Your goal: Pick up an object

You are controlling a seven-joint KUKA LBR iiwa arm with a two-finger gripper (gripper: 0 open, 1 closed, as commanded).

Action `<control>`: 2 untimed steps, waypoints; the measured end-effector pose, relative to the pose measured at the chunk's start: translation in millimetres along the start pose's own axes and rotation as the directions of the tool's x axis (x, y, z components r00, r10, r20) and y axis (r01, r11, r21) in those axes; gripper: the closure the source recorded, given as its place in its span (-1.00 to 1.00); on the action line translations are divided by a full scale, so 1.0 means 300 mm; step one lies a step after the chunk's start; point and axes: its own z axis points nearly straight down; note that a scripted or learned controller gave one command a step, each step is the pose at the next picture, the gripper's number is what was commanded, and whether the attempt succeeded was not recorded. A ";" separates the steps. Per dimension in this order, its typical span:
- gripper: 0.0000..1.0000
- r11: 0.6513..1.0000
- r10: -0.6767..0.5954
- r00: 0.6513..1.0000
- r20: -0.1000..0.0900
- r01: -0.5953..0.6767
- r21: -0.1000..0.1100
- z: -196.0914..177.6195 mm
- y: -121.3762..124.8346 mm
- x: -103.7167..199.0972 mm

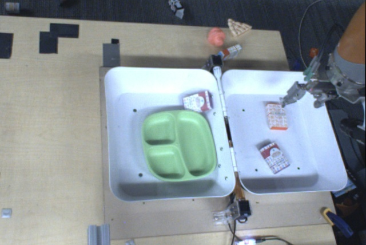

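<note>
Cartons, three in all: two in the right bin, one standing lengthwise near-to-far, one angled near-right; a third in the left bin beside one green tray. Gripper, fingers spread, hovers just right of the far carton.

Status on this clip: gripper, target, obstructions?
Gripper open, above right bin, nothing held. Nearest carton lies flat just left. Nothing between them.
</note>
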 end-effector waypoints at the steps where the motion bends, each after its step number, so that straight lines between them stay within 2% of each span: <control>1: -1.00 1.000 0.002 1.000 0.003 -0.002 -0.005 0.472 0.015 0.039; 2: 1.00 1.000 0.001 1.000 0.001 -0.001 -0.006 0.440 0.016 0.044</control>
